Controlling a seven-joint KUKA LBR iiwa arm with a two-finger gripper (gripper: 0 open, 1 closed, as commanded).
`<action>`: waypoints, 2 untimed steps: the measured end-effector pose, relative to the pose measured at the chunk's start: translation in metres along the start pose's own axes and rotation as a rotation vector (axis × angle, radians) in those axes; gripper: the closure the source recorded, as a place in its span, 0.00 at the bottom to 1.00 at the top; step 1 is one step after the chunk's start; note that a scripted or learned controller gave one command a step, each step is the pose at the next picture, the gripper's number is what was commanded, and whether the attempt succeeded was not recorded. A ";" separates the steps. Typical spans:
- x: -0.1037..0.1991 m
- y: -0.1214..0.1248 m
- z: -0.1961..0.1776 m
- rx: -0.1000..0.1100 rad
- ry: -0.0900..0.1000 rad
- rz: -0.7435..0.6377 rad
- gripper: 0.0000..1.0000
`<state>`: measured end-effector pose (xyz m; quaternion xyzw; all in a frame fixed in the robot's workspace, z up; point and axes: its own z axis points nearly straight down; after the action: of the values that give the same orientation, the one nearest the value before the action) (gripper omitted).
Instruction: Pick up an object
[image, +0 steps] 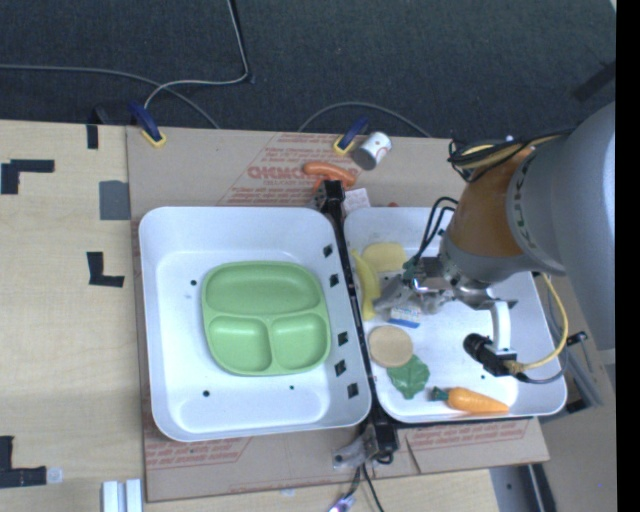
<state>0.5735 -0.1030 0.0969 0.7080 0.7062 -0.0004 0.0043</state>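
I see the arm (560, 210) entering from the right, its grey body bulking large at the upper right. The orange band (485, 215) sits above the wrist, which points down and to the left. The gripper (412, 290) is low, at the arm's left end. Black and yellow cables loop around the wrist. I cannot make out its finger state.

right bin (530, 400) crowded; left bin's (170, 250) edges free.
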 end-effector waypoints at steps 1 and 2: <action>-0.003 0.059 0.010 0.000 -0.009 0.003 0.00; 0.001 0.059 0.001 0.002 -0.003 -0.001 1.00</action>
<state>0.6330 -0.1023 0.0966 0.7078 0.7064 -0.0018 0.0047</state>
